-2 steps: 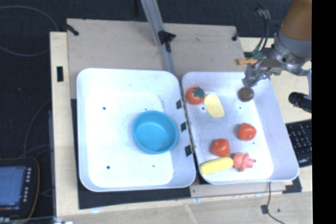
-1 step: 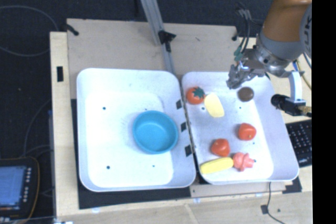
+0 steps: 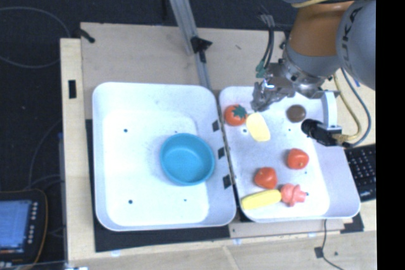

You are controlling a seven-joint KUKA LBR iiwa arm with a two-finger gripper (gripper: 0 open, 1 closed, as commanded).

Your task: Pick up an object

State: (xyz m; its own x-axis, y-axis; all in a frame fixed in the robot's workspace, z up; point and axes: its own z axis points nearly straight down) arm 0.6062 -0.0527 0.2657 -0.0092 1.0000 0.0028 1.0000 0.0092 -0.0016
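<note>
Hovering hand [image 3: 262,100], rounded pale-yellow block [image 3: 258,127], glossy round blue bowl [image 3: 186,159]

I can't make out the fingertips of the gripper [image 3: 261,100] — they blur into the dark cluster above the pale yellow piece [image 3: 258,128]. The arm [image 3: 329,16] is cut off at the frame's top right. A keyboard [image 3: 362,169] runs off the right side, and a blue screen [image 3: 16,226] is clipped at the lower left. The brown round thing [image 3: 295,113] is too small for me to identify.
</note>
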